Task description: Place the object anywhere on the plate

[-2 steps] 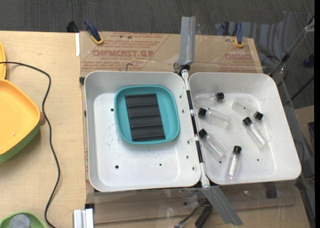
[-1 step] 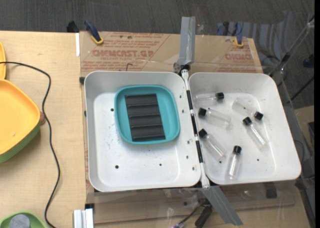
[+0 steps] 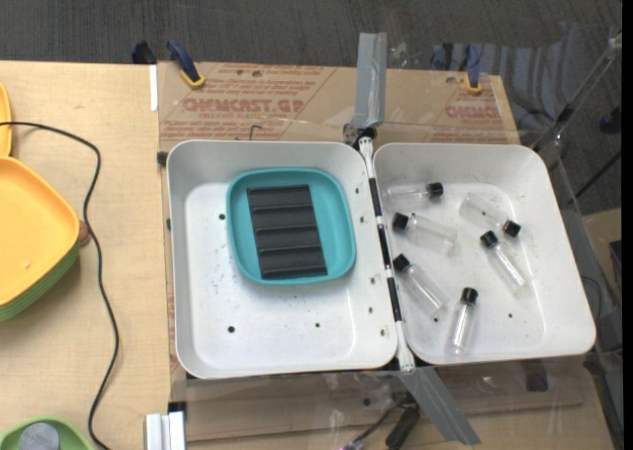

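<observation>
table [image 3: 79,122] is light wood, carrying two shallow white bins side by side on a cardboard sheet [image 3: 326,92].

left bin [image 3: 203,329]: teal plate [image 3: 339,230] sits in its far half, nearer the right wall than the left. a dark ribbed insert [image 3: 286,230] lies across the plate's middle. near half of this bin is bare apart from scuffs.

right bin [image 3: 554,329]: several clear vials with black caps, scattered, none touching the plate. one vial [image 3: 425,191] at the far side, one [image 3: 420,228] by the left wall, one [image 3: 420,283] lower down beside the divider, one [image 3: 463,317] towards the near edge, two [image 3: 502,258] close together right of centre. a couple more clear bits may be in there, too faint to call.

yellow dishes [image 3: 35,230] stacked at the table's left edge, black cable [image 3: 99,270] running past them. blue clamps [image 3: 184,62] on the cardboard's far edge.

end effector: can't tell its state from this frame, nothing to read it from, so no claim that anything is gripped.

progress, my read: nothing done. every vial is in the right bin, well apart from the plate. left to do: pick one, carry it over the divider, set it on the plate. vials are clear and round, so i'd expect slips and rolling on that ribbed insert.
</observation>
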`<state>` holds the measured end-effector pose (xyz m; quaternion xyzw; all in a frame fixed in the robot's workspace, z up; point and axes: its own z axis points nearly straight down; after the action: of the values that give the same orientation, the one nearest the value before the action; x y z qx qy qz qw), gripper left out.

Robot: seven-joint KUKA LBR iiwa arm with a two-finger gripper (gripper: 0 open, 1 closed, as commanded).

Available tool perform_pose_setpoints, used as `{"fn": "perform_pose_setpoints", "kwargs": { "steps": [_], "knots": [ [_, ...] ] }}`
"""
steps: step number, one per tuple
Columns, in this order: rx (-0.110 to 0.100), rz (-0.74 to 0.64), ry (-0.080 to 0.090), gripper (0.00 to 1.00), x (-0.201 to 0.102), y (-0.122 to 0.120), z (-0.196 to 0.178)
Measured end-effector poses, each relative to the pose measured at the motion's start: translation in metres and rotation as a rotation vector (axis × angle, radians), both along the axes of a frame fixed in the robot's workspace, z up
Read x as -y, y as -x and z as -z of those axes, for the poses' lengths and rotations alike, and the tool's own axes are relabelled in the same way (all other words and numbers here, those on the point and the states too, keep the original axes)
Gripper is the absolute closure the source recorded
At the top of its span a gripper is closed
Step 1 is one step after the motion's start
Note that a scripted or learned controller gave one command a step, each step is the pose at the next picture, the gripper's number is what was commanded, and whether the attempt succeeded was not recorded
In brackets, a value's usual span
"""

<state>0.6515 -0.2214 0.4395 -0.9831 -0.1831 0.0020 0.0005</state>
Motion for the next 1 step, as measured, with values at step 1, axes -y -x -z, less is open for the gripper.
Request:
{"fn": "perform_pose_setpoints", "kwargs": {
  "steps": [1],
  "knots": [
    [0.001,0.123,0.0,0.0,0.0005,-0.0002,-0.0007]
  ]
}}
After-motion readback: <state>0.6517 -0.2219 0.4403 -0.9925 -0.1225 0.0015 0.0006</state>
